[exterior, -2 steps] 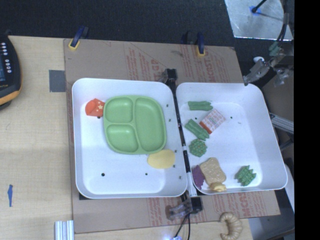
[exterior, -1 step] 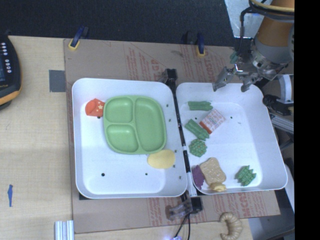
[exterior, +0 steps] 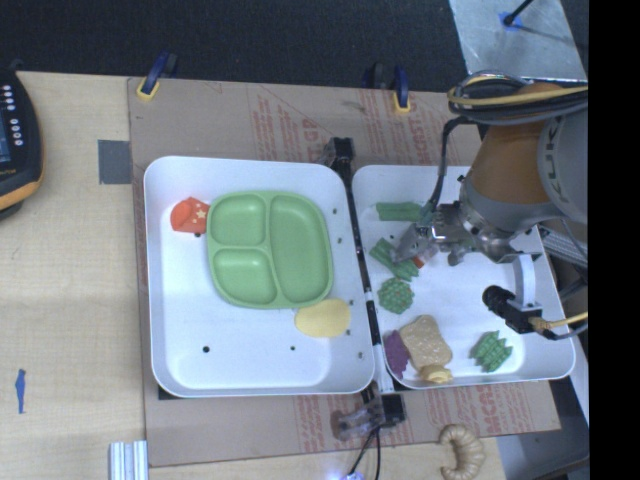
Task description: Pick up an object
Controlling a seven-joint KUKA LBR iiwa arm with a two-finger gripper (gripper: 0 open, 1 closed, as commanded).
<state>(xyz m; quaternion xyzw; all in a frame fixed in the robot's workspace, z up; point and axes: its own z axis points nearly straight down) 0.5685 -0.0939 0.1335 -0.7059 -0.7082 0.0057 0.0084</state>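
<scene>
My gripper (exterior: 421, 245) hangs low over the upper left part of the right bin (exterior: 548, 368). It is directly above a flat green piece (exterior: 388, 258), with a small red speck (exterior: 418, 262) at its tip. A green rectangular block (exterior: 400, 210) lies just behind it, and a round green knobbly piece (exterior: 396, 294) lies just in front. Nearer the front of the bin sit a tan bread-like piece (exterior: 425, 338), a purple piece (exterior: 396, 349), a small yellow piece (exterior: 436, 374) and a green leafy piece (exterior: 491, 350).
The left bin (exterior: 180, 358) holds a green divided plate (exterior: 270, 248), a red object (exterior: 188, 215) and a pale yellow object (exterior: 322, 318). The arm's grey body with its orange band (exterior: 510, 158) covers the right bin's back right. A black fitting (exterior: 510, 310) sticks out near the right wall.
</scene>
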